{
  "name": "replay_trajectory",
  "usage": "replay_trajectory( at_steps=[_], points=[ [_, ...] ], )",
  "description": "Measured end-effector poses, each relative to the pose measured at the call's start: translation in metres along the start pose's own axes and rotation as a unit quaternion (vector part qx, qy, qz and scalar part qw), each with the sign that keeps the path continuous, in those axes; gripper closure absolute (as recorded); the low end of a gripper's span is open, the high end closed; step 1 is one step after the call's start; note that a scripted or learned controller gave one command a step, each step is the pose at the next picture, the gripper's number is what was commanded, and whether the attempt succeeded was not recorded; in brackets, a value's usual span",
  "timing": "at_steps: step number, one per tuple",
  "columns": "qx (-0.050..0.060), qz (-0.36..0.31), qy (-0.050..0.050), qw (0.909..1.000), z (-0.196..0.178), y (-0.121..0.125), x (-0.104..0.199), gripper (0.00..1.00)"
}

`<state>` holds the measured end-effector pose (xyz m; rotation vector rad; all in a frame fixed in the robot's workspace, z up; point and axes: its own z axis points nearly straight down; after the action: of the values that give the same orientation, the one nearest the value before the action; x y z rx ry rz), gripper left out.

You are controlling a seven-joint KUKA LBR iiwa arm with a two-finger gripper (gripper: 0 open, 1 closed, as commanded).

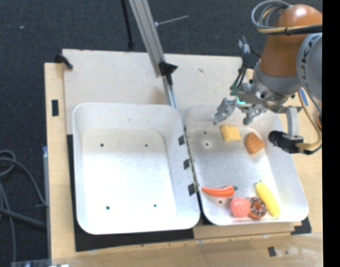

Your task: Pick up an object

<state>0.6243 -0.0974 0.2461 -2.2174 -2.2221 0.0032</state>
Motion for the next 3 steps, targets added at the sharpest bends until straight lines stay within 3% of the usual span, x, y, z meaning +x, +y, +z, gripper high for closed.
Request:
replay_trajectory(
  at_steps=[1,3],
  points=[
    [-0.002,0.000,0.000,1.0000,-0.002,0.001,0.000,0.00],
    [0.000,0.002,-0.001,1.0000,0.085,-0.002,-0.009,0.00]
  ],
)
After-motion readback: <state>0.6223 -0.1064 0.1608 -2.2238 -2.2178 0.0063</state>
